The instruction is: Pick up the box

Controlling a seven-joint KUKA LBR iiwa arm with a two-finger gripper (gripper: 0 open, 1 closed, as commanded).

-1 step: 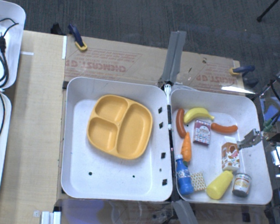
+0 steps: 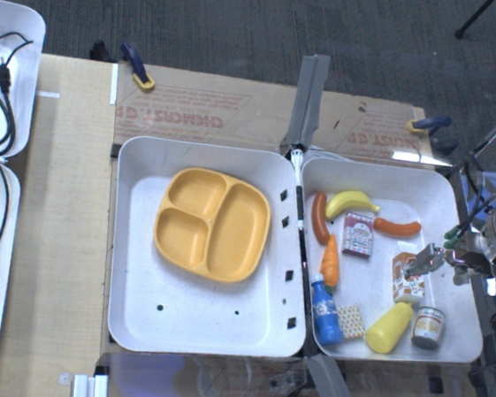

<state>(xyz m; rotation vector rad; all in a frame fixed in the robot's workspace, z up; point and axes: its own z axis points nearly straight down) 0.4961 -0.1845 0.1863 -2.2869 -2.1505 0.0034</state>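
Red and white, the small cardboard box (image 2: 359, 233) lay flat near the middle of the right white bin (image 2: 451, 197), upper half. A yellow plastic banana (image 2: 352, 201) sat just above it, almost touching its top edge, and an orange-red toy sausage (image 2: 397, 225) lay just to its right. To its left stood a second red sausage (image 2: 319, 217) lengthwise along the bin wall, with an orange plastic carrot (image 2: 331, 261) below that. Further down were a blue bottle (image 2: 325, 314), a tan waffle-patterned square (image 2: 352, 320), a yellow plastic bottle-shaped piece (image 2: 388, 327) and a small tin can (image 2: 427, 327). A white and orange packet (image 2: 406, 281) lay to the box's lower right, and the two-finger gripper (image 2: 422, 262) hung over that packet's upper corner, well apart from the box; whether its fingers were apart or together could not be told. The left white bin (image 2: 134, 260) held a yellow three-compartment plastic plate (image 2: 213, 224).
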